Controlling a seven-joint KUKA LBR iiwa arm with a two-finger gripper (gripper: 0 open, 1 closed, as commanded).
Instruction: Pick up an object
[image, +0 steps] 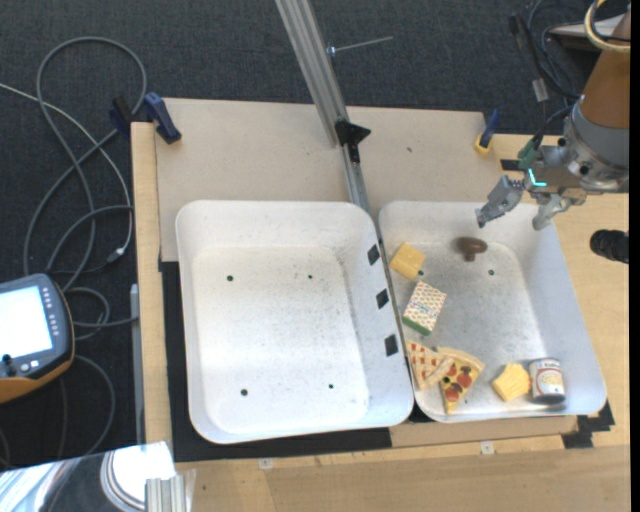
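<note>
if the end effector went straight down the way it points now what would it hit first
Probably bare floor of the right white plastic bin near its top edge. The end effector hangs above that spot, beside the small round brown object, though depth is unclear.

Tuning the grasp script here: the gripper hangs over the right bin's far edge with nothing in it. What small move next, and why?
Probably lower the open gripper slightly leftward onto the small brown object: it lies nearest in the right bin, apart from other items.
</note>
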